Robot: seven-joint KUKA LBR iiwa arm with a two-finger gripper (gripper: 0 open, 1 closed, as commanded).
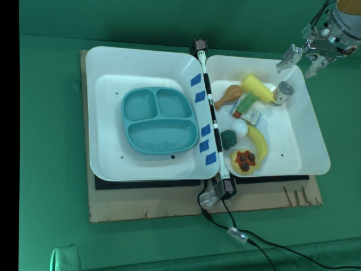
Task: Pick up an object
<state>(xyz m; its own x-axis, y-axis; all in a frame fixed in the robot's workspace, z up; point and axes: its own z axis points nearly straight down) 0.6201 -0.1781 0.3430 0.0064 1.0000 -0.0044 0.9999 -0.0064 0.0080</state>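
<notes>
Two shallow white bins stand side by side on a brown cardboard sheet [169, 210], and we count one thing in the left white bin [107, 66]: a teal plastic plate with three compartments [159, 120], lying flat near the middle. In the right white bin [304, 145] we count eight small things, all gathered in its left half. One brown toy chicken drumstick [227, 96] lies near the divider. One yellow plastic bottle [257, 88] lies tilted beside it, touching one small tin can [282, 92]. One green and red packet [245, 104] and one small white printed box [253, 116] lie just below the bottle. One white ball [240, 129] touches one dark green round thing [228, 138]. One yellow toy banana [259, 140] curves down to one small yellow tart with red berries [244, 161]. We see the two-finger gripper [299, 64] hang above the far right corner of the right bin, fingers spread apart, with nothing between them, near the can but not touching it.
</notes>
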